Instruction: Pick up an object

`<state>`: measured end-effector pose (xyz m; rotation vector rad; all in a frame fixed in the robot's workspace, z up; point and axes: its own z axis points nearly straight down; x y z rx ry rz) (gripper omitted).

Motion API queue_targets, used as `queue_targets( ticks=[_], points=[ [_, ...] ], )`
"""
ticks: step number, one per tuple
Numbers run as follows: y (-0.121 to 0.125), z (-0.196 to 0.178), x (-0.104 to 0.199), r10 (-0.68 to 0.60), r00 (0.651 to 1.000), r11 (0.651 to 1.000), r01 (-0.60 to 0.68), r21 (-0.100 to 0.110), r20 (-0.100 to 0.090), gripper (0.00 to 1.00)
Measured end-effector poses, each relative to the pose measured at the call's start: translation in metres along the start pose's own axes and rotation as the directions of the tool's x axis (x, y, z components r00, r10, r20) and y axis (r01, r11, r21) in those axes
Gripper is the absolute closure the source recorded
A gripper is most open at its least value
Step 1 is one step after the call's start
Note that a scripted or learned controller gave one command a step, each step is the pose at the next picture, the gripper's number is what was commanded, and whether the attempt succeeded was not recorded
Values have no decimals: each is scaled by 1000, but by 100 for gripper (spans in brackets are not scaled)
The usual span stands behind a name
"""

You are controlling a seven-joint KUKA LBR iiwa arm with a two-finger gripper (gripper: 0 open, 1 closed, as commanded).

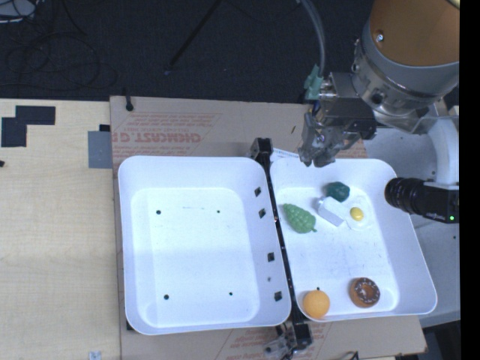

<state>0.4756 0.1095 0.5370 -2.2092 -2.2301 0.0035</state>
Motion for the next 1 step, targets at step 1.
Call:
queue_targets(
  ticks=[1],
  points=[
    [0, 1, 117, -3, 1000, 1000, 3, 2, 0, 100]
  ],
)
